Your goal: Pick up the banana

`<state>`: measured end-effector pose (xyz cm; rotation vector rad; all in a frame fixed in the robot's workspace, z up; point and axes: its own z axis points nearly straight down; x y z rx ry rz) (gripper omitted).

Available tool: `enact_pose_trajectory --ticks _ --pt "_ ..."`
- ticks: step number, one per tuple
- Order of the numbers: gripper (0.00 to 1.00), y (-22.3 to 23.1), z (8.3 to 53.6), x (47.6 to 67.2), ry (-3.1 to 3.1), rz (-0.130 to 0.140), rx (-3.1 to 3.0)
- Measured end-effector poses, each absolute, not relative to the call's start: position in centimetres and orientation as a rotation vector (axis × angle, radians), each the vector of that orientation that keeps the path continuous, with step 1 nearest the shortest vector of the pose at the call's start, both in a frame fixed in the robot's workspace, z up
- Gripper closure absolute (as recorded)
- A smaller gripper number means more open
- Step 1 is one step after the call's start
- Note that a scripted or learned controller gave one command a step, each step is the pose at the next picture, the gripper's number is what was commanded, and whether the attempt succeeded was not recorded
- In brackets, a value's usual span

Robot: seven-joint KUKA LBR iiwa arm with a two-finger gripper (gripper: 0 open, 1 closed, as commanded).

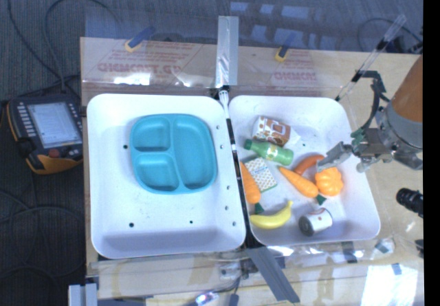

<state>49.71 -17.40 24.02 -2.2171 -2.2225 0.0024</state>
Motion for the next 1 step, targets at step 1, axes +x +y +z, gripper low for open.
enact_pose_trajectory --ticks 1 --pt "1.00 -17.34 24.87 49.77 -2.222 0.004 -2.215"
